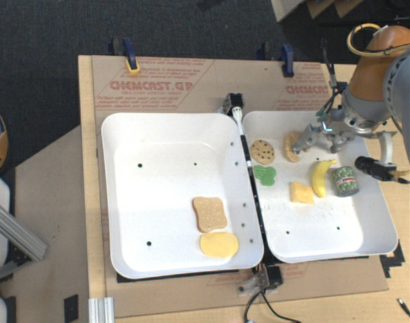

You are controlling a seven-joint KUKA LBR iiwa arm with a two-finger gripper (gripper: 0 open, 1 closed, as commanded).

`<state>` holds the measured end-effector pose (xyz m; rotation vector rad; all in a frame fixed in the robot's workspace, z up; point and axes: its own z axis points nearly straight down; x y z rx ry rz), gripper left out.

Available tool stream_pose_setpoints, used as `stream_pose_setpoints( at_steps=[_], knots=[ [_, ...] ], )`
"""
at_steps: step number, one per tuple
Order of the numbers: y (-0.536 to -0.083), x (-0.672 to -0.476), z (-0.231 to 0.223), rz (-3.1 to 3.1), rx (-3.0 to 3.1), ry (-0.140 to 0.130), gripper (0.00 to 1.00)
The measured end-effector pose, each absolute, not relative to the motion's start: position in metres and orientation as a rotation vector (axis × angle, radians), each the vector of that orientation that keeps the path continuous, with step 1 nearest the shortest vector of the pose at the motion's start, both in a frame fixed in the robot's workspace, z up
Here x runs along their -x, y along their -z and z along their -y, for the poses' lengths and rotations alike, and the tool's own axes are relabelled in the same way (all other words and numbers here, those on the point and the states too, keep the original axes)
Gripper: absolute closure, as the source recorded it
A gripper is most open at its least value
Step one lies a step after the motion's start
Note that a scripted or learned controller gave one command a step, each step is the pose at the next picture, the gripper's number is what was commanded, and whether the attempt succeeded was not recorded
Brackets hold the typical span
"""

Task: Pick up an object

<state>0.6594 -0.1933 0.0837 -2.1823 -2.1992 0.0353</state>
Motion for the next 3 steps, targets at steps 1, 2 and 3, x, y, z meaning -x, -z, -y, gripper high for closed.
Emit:
stream_pose_setpoints(
  at_steps=[1, 2, 3],
  knots=[
    [-0.0838, -0.6593, 0.1925, 2.2, 2.184, -0.037, 0.0],
    [-0.0835, -0.6595, 0.194, 2.199, 2.182, -0.034, 0.0],
    [-0.0833, -0.6595, 0.1957, 2.199, 2.181, -0.033, 0.0]
  ],
)
